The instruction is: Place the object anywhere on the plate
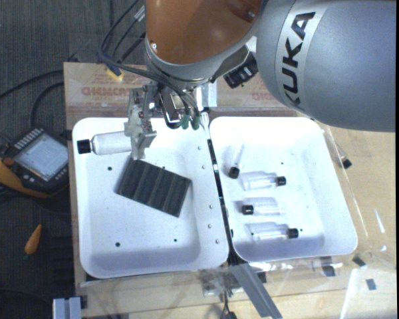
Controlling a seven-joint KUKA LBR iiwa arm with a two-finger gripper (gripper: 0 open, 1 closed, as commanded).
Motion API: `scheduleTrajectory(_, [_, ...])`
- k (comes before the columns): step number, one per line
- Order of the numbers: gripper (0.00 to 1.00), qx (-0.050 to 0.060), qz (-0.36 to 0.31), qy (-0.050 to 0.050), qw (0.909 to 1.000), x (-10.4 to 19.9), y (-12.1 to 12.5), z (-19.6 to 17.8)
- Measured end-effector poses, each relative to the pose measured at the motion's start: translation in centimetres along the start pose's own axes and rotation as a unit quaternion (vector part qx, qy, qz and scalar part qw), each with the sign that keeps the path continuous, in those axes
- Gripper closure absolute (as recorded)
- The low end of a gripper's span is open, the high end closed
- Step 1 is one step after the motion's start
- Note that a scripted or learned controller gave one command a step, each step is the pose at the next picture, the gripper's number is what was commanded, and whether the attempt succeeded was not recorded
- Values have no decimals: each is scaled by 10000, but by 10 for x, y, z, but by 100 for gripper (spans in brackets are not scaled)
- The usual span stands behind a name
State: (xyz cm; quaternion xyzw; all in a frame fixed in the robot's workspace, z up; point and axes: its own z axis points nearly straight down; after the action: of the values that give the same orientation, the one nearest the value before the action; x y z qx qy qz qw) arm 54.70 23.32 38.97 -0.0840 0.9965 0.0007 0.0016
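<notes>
the gripper (141, 141) hangs over the left bin (100, 244), tip just beside the white vial (106, 143) near the far wall; whether it is open or closed cannot be told, and nothing is seen held; the dark ribbed plate (153, 187) lies near, apart from the vial; judged step: pickup not yet secured; next move calls for a grasp, then a short carry to the plate.

You see two white bins (146, 258), each flecked with small dark dots. In the left bin lies a black ribbed plate (153, 187) and a white tube (110, 143) with a black cap. The right bin holds four clear vials (265, 209) with black caps. The arm (332, 45) is grey, lettered in black, with an orange band (193, 18). The bench (379, 205) is pale wood.
</notes>
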Motion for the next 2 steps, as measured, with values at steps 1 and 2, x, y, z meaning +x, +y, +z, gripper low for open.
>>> scheduleTrajectory(1, [100, -9, -2096, -8, 9778, -47, -8, -45])
scheduleTrajectory(2, [100, -14, -3488, -10, 9372, -120, -20, -44])
